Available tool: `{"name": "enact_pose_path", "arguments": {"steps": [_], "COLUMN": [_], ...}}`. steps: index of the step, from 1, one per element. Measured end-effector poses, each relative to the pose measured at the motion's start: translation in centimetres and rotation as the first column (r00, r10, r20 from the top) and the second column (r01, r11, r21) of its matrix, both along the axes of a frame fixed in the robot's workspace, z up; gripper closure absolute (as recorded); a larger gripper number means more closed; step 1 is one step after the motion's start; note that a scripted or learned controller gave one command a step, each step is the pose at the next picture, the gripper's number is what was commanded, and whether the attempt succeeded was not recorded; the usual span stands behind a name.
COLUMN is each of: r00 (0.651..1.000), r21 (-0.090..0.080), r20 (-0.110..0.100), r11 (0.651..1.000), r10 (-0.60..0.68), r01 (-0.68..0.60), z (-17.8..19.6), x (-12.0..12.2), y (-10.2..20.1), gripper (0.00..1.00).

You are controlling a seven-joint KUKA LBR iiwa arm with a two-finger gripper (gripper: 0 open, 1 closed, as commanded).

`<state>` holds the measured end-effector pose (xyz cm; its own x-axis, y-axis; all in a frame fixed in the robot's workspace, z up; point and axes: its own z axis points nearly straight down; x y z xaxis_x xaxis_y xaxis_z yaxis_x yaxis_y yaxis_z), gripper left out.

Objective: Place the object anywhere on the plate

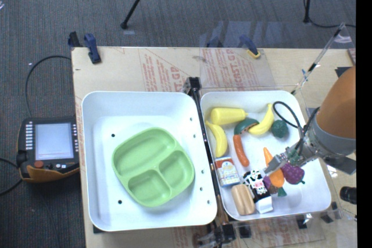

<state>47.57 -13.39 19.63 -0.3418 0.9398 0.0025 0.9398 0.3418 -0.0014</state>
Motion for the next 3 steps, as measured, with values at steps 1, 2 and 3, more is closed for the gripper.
{"name": "enact_pose_path", "arguments": {"steps": [1, 2, 3], "r00": [0.931, 0.948, 0.98], "r21": [-0.001, 0.0, 0.0], "r20": [0.005, 0.003, -0.006], "r11": [0.931, 0.948, 0.98], "r10": [0.366, 0.318, 0.197], "r01": [-0.366, -0.318, -0.197], "z": [7.2, 12.4, 8.1], "x": [0.2, 0.1, 4.2], "y": [7.1, 15.0, 21.9], "gripper": [1.0, 1.0, 1.0]}}
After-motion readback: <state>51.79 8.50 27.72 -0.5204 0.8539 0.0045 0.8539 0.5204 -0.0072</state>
